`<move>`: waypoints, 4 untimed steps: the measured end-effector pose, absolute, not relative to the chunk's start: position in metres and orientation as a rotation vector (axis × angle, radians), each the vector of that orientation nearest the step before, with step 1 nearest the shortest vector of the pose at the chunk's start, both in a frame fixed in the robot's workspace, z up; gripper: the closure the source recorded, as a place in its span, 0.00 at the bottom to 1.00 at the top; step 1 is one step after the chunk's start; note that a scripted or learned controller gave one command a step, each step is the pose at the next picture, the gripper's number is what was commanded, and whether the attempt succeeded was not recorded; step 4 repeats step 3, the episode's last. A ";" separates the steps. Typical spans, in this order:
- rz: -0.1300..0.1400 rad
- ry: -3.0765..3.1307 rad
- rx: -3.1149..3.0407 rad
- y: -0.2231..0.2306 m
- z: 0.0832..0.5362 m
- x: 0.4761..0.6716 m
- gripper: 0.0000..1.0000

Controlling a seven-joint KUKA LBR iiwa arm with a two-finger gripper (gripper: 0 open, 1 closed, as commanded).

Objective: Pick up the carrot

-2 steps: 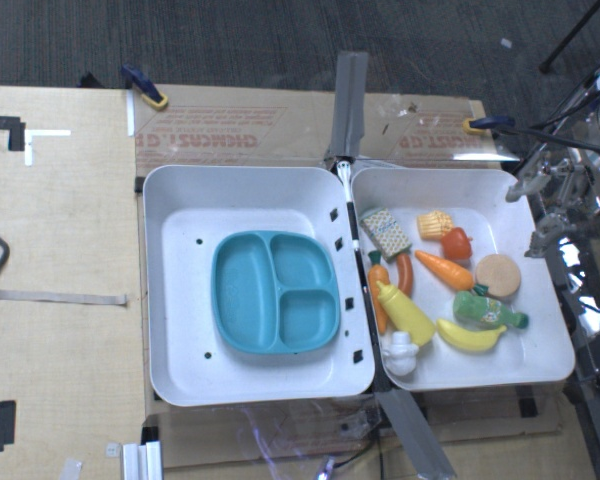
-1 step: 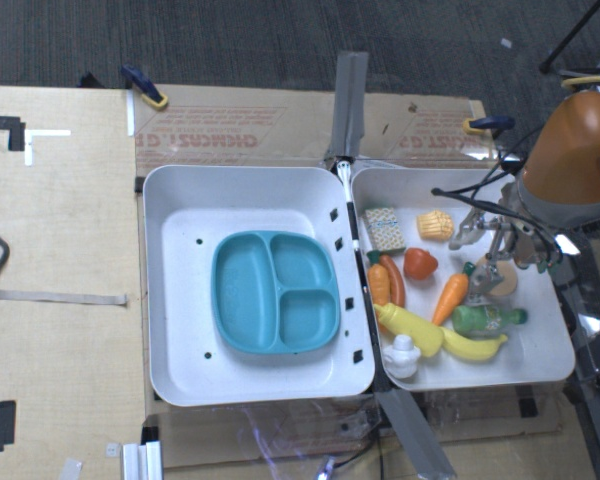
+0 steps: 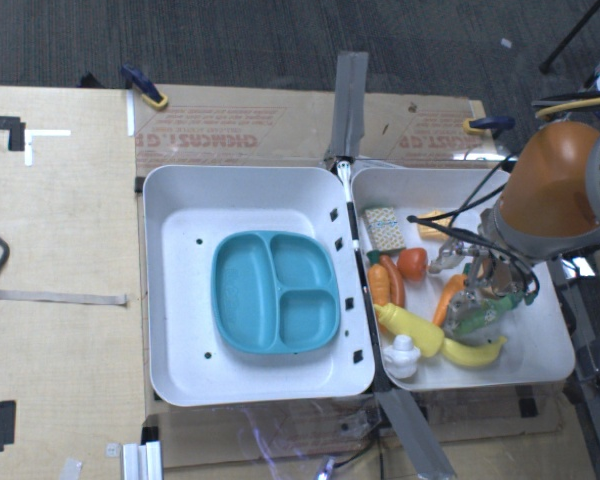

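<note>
Right bin (image 3: pixel 540 363), beside a left bin holding a teal plate (image 3: pixel 277 292). Carrot (image 3: pixel 448 299) lying slantwise just under the gripper (image 3: pixel 472 290) (opening impossible to tell), near a banana (image 3: pixel 473 351). Probably light, stiff, smooth plastic; best pinched across mid-length.

We cannot tell how the claw (image 3: pixel 477 290) stands because wrist hardware and cables cover it, the arm (image 3: pixel 555 183) is cut off at the right edge, and it hides part of the right bin (image 3: pixel 550 368) floor.
</note>
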State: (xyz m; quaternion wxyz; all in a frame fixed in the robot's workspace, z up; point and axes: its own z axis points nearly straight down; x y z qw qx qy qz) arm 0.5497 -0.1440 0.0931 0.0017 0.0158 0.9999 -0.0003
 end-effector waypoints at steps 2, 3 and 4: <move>0.000 3.104 0.441 -0.063 0.193 0.560 1.00; -0.001 3.062 0.688 -0.027 0.192 0.597 1.00; -0.001 3.062 0.688 -0.027 0.192 0.597 1.00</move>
